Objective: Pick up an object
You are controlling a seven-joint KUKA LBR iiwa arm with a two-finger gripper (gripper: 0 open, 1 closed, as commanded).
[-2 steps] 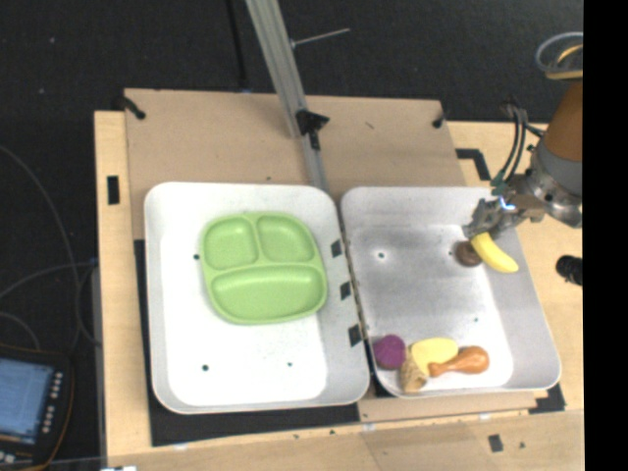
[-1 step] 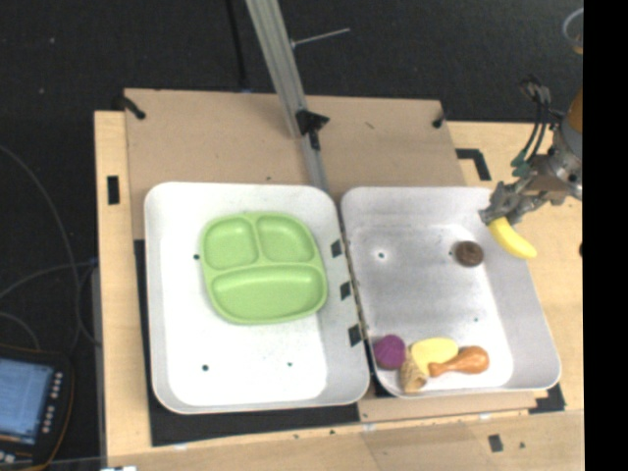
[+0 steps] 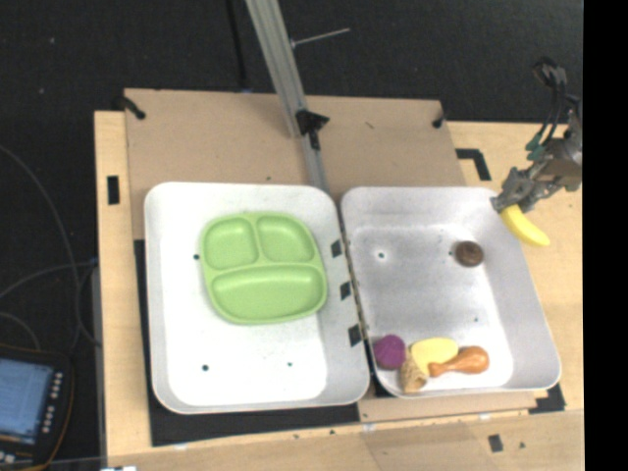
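Note:
My gripper (image 3: 512, 202) hangs at the far right, above the right rim of the right bin (image 3: 432, 214). It is shut on the upper end of a yellow banana (image 3: 528, 228), which slants down and right from the fingertips over the bin's edge. The rest of the arm runs off the frame's right side.
A small brown ball (image 3: 469, 253) lies in the right bin's upper right part. At its front edge sit a purple piece (image 3: 390, 350), a yellow piece (image 3: 433, 350), an orange-brown piece (image 3: 463, 361) and a tan piece (image 3: 412, 377). The left bin (image 3: 177, 361) holds a green divided plate (image 3: 263, 267).

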